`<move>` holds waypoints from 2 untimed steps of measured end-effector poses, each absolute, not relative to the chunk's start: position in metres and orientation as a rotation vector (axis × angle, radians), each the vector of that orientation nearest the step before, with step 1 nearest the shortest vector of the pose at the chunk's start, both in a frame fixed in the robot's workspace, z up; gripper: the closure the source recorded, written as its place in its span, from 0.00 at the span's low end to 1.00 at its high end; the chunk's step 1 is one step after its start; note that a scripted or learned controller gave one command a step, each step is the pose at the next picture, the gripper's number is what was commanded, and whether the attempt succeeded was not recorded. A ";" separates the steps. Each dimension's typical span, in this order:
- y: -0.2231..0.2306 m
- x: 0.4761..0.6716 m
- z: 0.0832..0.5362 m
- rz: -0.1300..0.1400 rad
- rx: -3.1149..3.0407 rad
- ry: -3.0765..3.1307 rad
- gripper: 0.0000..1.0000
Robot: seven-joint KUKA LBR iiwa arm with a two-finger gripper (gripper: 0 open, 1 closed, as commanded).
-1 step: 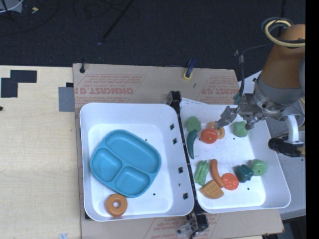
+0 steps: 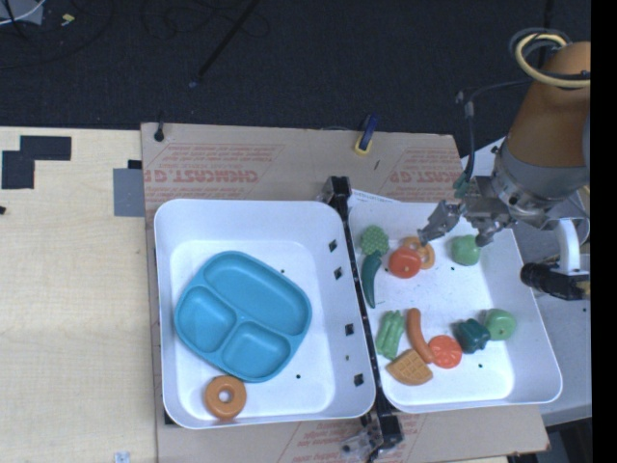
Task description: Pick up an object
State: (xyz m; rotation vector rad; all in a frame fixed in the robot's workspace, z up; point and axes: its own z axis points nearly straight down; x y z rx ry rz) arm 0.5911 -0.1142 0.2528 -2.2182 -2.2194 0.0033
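My gripper (image 2: 461,228) hangs over the far part of the right bin (image 2: 535,374), open, with nothing between its fingers. One fingertip (image 2: 432,226) is just above an orange ring (image 2: 421,252) and a red tomato (image 2: 403,265). The other fingertip (image 2: 487,232) is beside a light green round piece (image 2: 466,250). Further toy foods lie in the same bin: broccoli (image 2: 374,240), a dark green cucumber (image 2: 370,279), a green pod (image 2: 389,334), an orange sausage (image 2: 415,327), a second red tomato (image 2: 444,351), an orange wedge (image 2: 411,368), a teal piece (image 2: 471,335) and a green ball (image 2: 500,324).
The left bin (image 2: 174,222) holds a blue divided plate (image 2: 243,314) and a brown donut (image 2: 226,395). A black divider (image 2: 353,297) runs between the bins. The grey arm with its orange band (image 2: 548,123) comes in from the right.
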 end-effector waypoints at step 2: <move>-0.109 0.602 0.142 0.005 -2.217 -2.218 0.00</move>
